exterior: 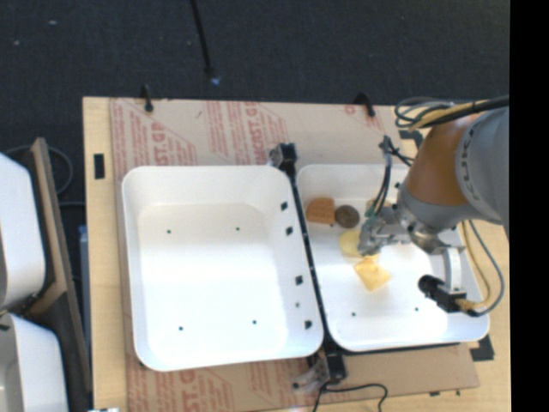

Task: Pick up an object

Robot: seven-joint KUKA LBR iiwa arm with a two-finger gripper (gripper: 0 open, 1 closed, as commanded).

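Plainly, the nearest candidate is the small pale-yellow wedge-shaped block (371, 274), lying loose on the floor of the right-hand shallow white plastic bin (343, 329), just below the pincer (371, 239); whether the pincer is apart or together I cannot tell at this slant. The wedge looks light and probably soft, like foam, so it should yield a little and not slip; its flatter opposite sides seem the best hold. Just beside it lie a rounded yellow piece (347, 245), a brown cube-like block (321, 211) and a dark round disc (346, 216).
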